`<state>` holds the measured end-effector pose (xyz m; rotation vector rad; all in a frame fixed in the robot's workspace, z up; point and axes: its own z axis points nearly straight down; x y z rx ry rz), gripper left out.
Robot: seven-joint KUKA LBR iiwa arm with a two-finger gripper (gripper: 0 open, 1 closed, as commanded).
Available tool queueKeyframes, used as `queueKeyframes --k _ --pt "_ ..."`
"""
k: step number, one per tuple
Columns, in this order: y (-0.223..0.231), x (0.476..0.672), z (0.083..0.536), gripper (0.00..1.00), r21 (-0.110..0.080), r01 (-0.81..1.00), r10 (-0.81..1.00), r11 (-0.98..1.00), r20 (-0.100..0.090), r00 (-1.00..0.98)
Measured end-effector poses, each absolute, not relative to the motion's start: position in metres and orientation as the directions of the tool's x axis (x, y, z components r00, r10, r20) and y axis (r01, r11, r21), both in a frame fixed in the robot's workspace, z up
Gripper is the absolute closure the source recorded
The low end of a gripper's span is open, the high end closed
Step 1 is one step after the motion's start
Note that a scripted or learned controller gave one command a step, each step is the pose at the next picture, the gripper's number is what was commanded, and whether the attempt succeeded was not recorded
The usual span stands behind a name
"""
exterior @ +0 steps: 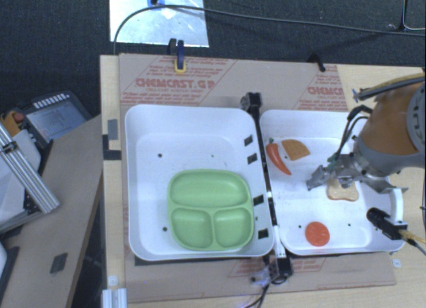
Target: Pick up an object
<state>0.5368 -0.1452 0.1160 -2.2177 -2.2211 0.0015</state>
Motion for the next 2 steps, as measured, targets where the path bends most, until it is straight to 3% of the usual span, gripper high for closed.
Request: queueKeyframes --k 1,2 --pt "-0.146 0.539 0.086 0.0 0.004 1.0 1.0 0.001 -0.002 -0.001" --pt "-0.149 0.541 0.1 1.0 0.016 1.0 1.0 0.0 -0.01 0.0"
